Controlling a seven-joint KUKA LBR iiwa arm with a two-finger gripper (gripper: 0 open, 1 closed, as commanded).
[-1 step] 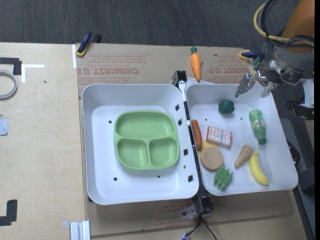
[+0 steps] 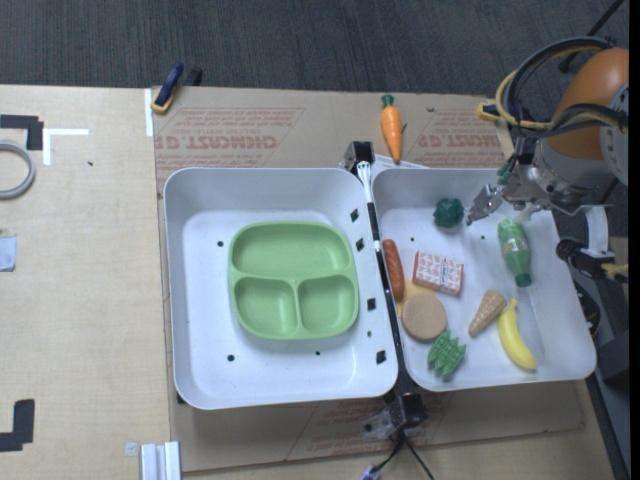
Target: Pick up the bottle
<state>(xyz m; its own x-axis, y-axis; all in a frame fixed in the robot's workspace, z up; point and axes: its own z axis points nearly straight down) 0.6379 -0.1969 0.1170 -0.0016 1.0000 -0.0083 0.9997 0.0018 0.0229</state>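
The bottle [image 2: 515,251] is pale green and see-through with a green cap. It lies on its side near the right wall of the right bin [image 2: 560,368]. My gripper [image 2: 487,203] hangs over the far right part of that bin, just up and to the left of the bottle's top end. Nothing can be seen held in it. The grey arm with its orange band comes in from the right edge behind it.
The right bin also holds a dark green broccoli [image 2: 449,211], a sausage [image 2: 393,268], a red and white box [image 2: 439,273], a round cookie [image 2: 424,317], a cone [image 2: 487,311], a banana [image 2: 515,336] and a green leafy piece [image 2: 446,355]. A green divided plate [image 2: 295,280] lies in the left bin. A carrot [image 2: 390,126] rests on the cardboard behind.
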